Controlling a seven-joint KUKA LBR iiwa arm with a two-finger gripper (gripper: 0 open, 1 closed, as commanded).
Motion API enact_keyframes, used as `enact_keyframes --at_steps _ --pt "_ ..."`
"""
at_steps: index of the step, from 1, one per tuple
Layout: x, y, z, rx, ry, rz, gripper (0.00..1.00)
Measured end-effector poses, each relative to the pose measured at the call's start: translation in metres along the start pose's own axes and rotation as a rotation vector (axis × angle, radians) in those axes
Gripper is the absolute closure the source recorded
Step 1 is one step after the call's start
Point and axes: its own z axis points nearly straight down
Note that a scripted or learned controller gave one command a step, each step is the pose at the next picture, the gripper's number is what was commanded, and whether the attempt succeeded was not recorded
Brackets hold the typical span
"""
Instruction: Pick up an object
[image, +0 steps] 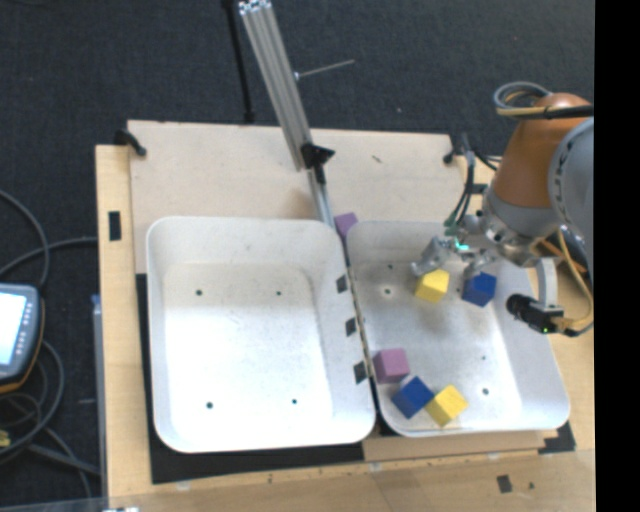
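Observation:
My gripper (450, 262) hangs low over the back of the right bin (520, 390), open, with nothing between its fingers. A yellow cube (432, 286) lies on the bin floor just below and left of it. Just below and right of it lies a blue cube (479, 289). Near the front of the same bin lie a purple cube (391, 362), a second blue cube (411, 396) and a second yellow cube (447, 403), close together.
The left bin (170, 300) adjoins the right one along a shared rim. A small purple cube (345, 224) sits at the back end of that rim. A slanted metal post (285, 90) rises from there. Cables lie left of the bench.

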Motion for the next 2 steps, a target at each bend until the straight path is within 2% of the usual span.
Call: enact_keyframes --at_steps 1,2 --pt "0.017 0.000 0.059 -0.001 -0.004 -0.008 0.00" --pt "0.015 0.001 0.047 -0.003 -0.002 -0.005 1.00"
